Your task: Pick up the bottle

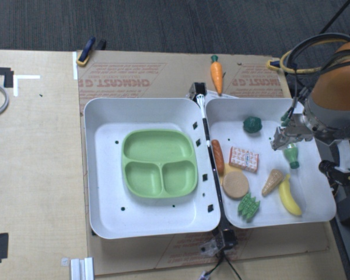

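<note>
The bottle (pixel 291 156) is small, pale green and translucent. It lies in the right bin (pixel 315 213) near that bin's right side, just above the banana (pixel 289 198). My gripper (pixel 284 136) hangs directly over the bottle's upper end, coming in from the right under the orange-banded wrist. The gripper's dark body overlaps the bottle's top, so the contact between them is hidden.
The right bin also holds a dark green broccoli (pixel 252 124), a sausage (pixel 217 156), a cracker box (pixel 244 159), a round bun (pixel 235 185), a cone (pixel 272 181) and a leafy green piece (pixel 248 206). A green divided plate (pixel 160 163) sits in the left bin (pixel 99 174). A carrot (pixel 216 74) lies on the cardboard behind.
</note>
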You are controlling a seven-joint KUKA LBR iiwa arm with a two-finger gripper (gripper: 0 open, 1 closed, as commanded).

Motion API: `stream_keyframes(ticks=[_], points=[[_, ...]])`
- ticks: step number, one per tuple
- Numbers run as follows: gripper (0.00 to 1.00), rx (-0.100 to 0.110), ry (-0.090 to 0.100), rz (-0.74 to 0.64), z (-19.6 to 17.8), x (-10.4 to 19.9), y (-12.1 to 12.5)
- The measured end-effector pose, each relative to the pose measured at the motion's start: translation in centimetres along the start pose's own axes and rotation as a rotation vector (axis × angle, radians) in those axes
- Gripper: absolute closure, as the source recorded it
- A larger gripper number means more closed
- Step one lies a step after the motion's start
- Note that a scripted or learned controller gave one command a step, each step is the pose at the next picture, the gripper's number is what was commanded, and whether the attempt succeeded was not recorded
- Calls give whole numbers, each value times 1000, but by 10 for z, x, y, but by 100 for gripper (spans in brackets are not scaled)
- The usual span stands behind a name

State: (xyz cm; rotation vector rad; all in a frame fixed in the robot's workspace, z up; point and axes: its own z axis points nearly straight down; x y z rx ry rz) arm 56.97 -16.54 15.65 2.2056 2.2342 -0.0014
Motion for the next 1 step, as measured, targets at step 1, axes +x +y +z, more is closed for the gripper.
stream_keyframes(ticks=[1], points=[[100,1,1,69,-68,-21,-61]])
